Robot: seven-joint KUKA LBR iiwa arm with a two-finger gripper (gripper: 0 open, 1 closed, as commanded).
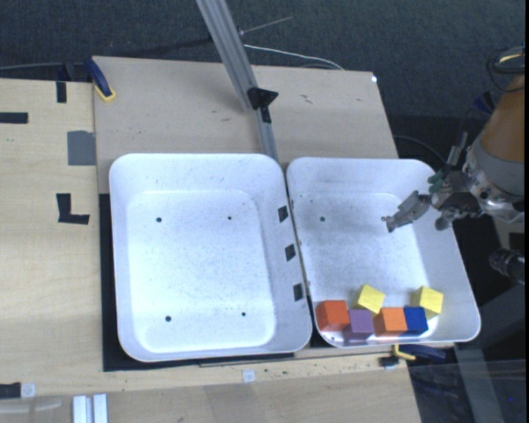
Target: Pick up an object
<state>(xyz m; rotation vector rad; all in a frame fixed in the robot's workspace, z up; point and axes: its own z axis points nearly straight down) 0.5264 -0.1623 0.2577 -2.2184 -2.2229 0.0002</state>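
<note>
Wooden bench (203, 86) under two white bins: the left bin (123, 263) at centre frame, the right bin (450, 263) beside it. Low in the right bin huddle the blocks: orange block (332, 312), purple block (361, 322), yellow block (370, 298), blue block (414, 319). Over at right, the gripper (406, 214) hangs above them; how its pincer stands I cannot tell.

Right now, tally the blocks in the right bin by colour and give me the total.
Orange blocks: 2
Yellow blocks: 2
Purple block: 1
Blue block: 1
Total: 6, all clustered at the near end of the right bin.
</note>
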